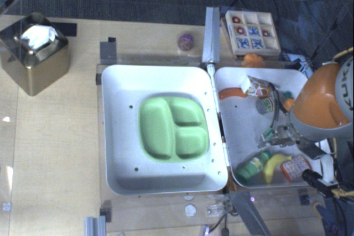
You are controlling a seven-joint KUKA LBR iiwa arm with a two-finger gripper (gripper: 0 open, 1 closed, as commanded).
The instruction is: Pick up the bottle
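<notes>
A small green bottle [250, 169] with a yellowish cap end lies on its side in the front left corner of the right bin [235, 130]. A yellow banana [274, 166] lies against its right side. My gripper [275, 136] hangs low over the middle of the right bin, just behind and to the right of the bottle. The grey arm with its orange band [319, 98] reaches in from the right and hides the bin's right part.
The left bin [119, 91] holds a green divided tray [173, 127]. In the right bin are a red packet [294, 167], an orange piece [233, 93], a printed pouch [258, 87] and a small can [266, 105]. A tic-tac-toe board [250, 33] lies behind the bins.
</notes>
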